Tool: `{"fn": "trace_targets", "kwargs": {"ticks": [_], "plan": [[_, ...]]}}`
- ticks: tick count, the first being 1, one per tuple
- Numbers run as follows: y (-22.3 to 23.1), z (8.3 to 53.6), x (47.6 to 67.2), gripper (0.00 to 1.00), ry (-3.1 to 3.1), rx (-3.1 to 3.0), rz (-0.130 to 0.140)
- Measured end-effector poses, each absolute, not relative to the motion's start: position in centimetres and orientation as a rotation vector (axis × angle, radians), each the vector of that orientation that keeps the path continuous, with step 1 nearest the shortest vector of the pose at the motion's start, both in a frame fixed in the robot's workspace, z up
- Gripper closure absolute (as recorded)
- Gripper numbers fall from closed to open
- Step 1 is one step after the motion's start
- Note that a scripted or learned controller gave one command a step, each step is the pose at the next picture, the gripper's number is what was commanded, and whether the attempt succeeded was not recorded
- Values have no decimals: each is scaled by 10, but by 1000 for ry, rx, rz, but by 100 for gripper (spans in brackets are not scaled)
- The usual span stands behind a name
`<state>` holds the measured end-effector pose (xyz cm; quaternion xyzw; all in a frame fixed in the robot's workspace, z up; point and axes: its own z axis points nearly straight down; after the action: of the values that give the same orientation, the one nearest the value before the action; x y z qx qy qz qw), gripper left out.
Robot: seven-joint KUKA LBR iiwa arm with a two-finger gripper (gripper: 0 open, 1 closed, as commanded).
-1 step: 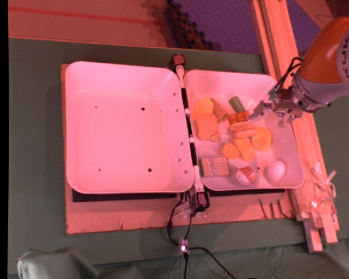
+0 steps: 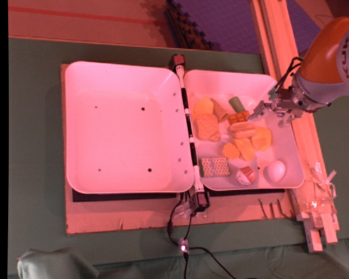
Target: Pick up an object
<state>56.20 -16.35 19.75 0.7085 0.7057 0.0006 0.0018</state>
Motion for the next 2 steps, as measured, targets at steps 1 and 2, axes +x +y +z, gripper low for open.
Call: {"fn": "trace_targets", "kwargs": {"ticks": [1,2], "plan": [[-158,155,561,0,2219,2227,-4],[-158,116,561,0,2215,2224,-2]]}}
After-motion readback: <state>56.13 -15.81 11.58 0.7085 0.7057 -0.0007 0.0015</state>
